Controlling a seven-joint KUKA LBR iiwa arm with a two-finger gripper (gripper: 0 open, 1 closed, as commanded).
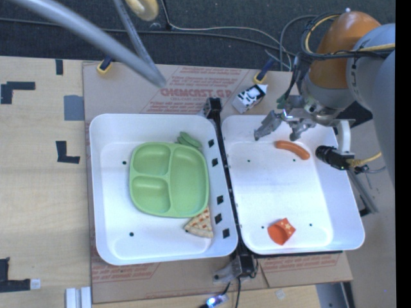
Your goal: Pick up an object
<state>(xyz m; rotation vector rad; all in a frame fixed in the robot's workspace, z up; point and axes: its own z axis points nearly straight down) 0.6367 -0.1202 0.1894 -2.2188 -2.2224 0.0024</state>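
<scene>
The right bin holds an orange sausage near its far edge and a red-orange block near its front. My gripper hangs just above the far edge of this bin, a little up and left of the sausage. Its two grey fingers are spread apart with nothing between them. In the left bin lie a green divided tray, a pizza slice at the tray's front right corner, and a small green item behind the tray.
A black divider clip strip runs between the two bins. A small black-and-white object sits on the cardboard behind the right bin. A grey pole crosses the top left. Cables trail at the right near a black connector.
</scene>
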